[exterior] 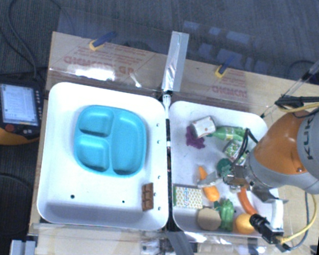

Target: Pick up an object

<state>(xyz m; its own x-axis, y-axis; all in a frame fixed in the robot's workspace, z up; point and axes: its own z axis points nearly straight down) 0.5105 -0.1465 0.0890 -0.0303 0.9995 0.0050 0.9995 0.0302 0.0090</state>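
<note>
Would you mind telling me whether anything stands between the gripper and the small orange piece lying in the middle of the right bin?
Nothing visible does. The gripper hangs over the right bin just right of the small orange piece, with bare white floor between them. The nearest neighbours, a second orange piece and a patterned packet, lie below that gap.

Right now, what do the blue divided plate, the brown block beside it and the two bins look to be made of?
Blue divided plate: moulded plastic, probably; even turquoise colour, soft sheen, rounded compartment walls.
Small brown rectangular block: unclear; dull ridged top hints at toy chocolate in plastic or rubber.
Left white bin and right white bin: likely thin formed plastic; smooth semi-gloss white, rounded corners, glare along the rims.
</note>
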